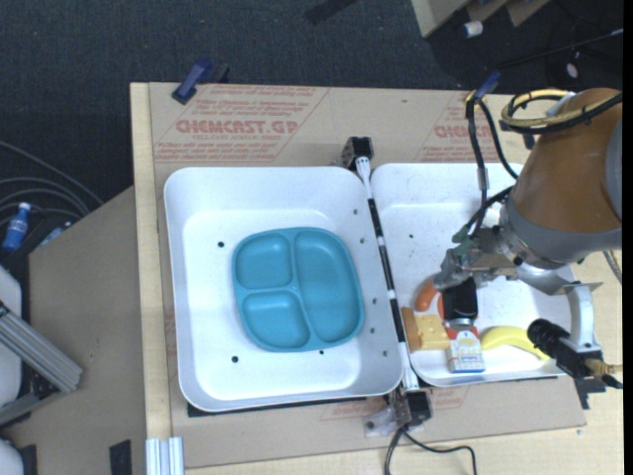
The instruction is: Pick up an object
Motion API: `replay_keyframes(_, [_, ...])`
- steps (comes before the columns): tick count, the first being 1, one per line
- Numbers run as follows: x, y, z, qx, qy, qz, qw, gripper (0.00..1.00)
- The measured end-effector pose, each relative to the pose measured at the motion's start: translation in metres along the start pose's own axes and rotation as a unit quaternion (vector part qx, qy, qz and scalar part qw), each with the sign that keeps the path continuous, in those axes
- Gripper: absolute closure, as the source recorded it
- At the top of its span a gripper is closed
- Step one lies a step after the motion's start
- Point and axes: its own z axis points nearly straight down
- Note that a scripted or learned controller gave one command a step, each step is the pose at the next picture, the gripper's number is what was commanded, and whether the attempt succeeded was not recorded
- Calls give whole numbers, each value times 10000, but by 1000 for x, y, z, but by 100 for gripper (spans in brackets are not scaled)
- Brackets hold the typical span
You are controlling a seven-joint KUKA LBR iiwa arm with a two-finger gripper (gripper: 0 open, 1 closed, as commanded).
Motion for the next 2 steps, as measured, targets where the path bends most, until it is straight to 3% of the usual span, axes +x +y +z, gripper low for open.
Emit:
replay_keyframes(1, [-34, 12, -24, -3, -5, 8, 10000, 100])
replay_keyframes(2, [-83, 13, -24, -9, -12, 9, 10000, 100])
